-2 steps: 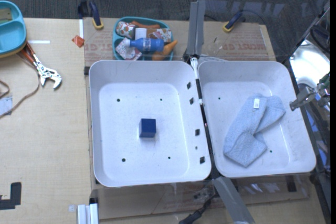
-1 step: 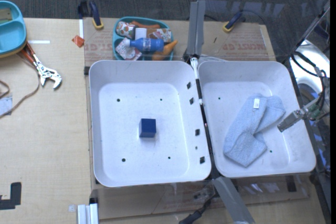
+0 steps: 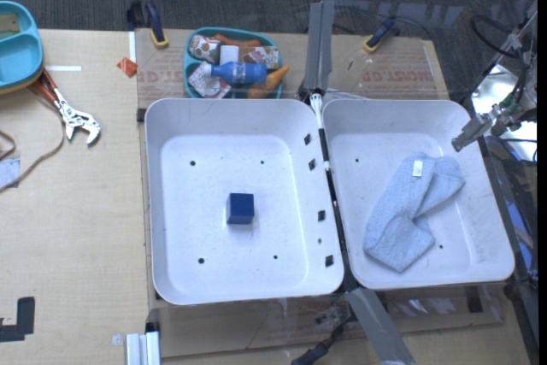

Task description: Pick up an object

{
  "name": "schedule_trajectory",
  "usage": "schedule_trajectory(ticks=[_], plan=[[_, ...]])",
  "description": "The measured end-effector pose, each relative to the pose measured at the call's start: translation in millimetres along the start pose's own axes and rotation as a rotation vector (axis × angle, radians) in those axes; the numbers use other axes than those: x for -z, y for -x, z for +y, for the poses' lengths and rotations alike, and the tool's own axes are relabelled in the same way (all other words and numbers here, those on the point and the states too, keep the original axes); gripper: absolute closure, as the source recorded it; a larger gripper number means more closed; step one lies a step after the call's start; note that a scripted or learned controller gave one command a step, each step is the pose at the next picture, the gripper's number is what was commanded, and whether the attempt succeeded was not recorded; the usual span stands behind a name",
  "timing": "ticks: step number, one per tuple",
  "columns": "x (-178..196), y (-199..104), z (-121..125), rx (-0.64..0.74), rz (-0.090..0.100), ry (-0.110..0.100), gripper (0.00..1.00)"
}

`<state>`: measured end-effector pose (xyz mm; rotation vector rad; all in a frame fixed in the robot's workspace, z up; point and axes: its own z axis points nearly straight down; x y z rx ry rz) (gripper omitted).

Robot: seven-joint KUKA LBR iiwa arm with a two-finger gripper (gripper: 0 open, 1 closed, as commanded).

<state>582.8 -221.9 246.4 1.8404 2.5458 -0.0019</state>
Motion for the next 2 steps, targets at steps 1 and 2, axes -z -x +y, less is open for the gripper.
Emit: schedule_trajectory(ticks=[1, 2], plan=[[17.0, -4.2, -13.0, 0.017, 0.000, 0.001, 0.00], [-26.9, -16.3, -50.8, 0.045, 0.001, -0.001, 0.00]])
